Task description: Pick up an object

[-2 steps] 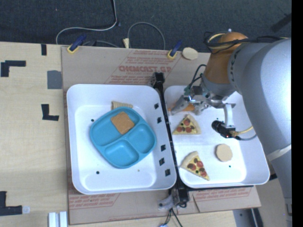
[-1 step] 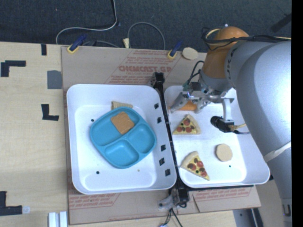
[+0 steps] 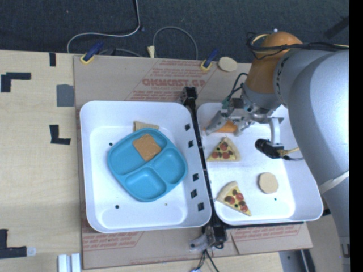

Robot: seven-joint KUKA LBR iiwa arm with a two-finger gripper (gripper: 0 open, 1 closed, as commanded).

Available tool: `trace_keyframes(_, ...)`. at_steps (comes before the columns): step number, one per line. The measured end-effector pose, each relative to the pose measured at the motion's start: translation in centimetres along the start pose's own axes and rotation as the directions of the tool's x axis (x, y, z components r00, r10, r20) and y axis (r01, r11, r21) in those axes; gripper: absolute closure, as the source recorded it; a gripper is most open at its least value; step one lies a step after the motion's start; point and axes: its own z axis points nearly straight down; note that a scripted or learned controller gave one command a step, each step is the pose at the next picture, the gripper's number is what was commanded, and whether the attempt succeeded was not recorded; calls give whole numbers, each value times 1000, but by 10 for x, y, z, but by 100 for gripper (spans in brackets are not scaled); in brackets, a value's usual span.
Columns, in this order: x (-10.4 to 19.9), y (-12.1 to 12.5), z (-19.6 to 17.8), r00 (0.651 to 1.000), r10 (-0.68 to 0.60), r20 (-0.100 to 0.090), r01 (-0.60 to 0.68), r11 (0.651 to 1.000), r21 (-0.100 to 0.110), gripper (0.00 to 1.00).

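Two white bins [image 3: 91, 152] on brown cardboard [image 3: 164, 81], wooden bench [image 3: 34, 169].

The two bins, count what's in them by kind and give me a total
Pizza slices: 2, one above the other, right bin.
Blue divided plates: 1, left bin.
Tan square pieces: 2, one on the plate, one behind it.
Round tan cookies: 1.
Orange pieces: 1, at the gripper.
Total: 7
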Motion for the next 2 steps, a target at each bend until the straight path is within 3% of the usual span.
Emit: trace_keyframes(2,-8,0,0,1000,0,2,0,1000,0,0)
